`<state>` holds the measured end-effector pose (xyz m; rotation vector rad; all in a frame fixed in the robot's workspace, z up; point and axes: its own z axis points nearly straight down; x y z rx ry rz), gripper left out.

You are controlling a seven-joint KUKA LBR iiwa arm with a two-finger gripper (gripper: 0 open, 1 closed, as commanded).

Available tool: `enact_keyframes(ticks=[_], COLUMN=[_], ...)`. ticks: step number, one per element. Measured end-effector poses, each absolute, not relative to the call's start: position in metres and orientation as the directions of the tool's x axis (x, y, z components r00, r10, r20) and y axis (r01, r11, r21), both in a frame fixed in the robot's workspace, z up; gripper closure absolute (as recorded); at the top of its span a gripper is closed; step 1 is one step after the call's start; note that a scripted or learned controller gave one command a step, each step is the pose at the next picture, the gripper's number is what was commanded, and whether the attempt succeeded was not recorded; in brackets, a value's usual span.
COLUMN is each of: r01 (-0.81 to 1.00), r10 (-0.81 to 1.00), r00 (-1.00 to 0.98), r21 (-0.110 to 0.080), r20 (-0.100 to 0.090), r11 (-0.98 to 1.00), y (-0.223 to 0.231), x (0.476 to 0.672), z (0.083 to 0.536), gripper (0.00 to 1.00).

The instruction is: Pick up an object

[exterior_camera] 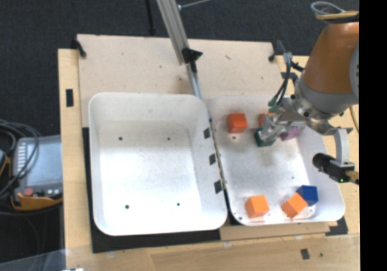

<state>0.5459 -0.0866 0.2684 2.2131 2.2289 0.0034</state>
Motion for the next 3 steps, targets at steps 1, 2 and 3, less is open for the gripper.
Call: enact_keyframes(ticks=[1,2,3], r01=[1.000,1.000,1.000], r10=[1.000,1.000,1.000], r00=[-0.008,-0.008,-0.006], r21=[0.000,-0.001,-0.004], r20=[0.001,0.003,0.000], r11=[0.008,0.008,0.006], y=[-0.026,0.029,0.081], x=[0.540,0.535,0.531], z=[0.269,0.272,0.252], gripper=[1.00,1.00,1.00])
